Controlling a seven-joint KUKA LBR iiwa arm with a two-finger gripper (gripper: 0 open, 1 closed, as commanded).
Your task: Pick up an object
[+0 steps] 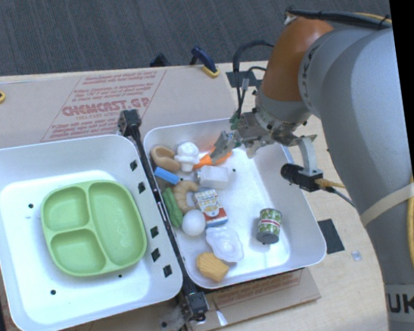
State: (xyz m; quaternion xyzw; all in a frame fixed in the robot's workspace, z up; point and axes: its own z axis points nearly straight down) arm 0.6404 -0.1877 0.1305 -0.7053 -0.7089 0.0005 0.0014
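Gripper [223,147] low over top of right bin [293,210], at cluttered pile; whether claw is apart or together, cannot tell. Orange piece [207,158] and white block [214,175] lie just beside tip. Good pick probably needs single target, descent clear of neighbours. Green can [269,225] stands apart, easier candidate.

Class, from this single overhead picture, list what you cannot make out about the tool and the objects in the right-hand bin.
- Tool: open or shut is too small and blurred to tell.
- Orange item: partly covered by the tool, identity unclear.
- Small can: label too small to read.
- Arm: base cut off by the right edge.
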